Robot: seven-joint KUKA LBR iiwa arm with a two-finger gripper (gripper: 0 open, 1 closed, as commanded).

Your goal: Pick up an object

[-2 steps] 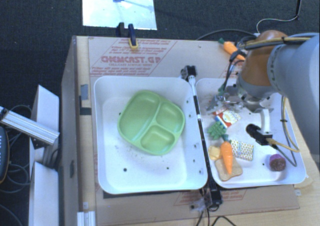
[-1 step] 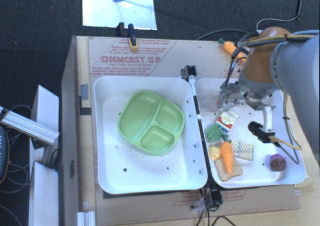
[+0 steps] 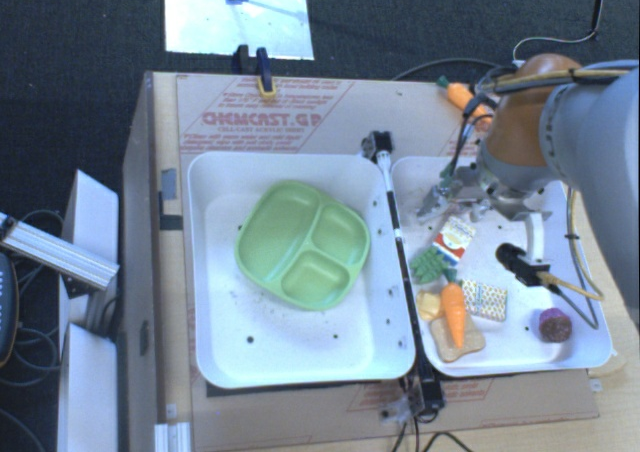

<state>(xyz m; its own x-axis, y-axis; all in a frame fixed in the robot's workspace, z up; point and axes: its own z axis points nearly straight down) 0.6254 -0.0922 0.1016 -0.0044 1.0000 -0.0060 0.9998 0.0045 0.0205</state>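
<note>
The pincer (image 3: 437,202) hangs at the far end of the right shallow white bin (image 3: 598,348), beneath the grey arm's orange band; I cannot tell how it is set, and nothing shows in its grip. The nearest candidate, a small red-and-white printed carton (image 3: 456,237), lies just beside it toward the near edge. It looks light and fairly stiff, with flat faces that should take a squeeze across the narrow sides, though thin card may dent. Next to it sits a dark green leafy plastic toy (image 3: 431,265), and nearer still an orange plastic carrot (image 3: 454,308) lying on a tan bread-shaped slice (image 3: 462,343); the carrot looks hard and smooth, likely to roll, best taken across its thick middle. A small purple round toy (image 3: 555,324) sits apart. The left bin (image 3: 215,360) holds a pale green divided plastic plate (image 3: 302,244).
</note>
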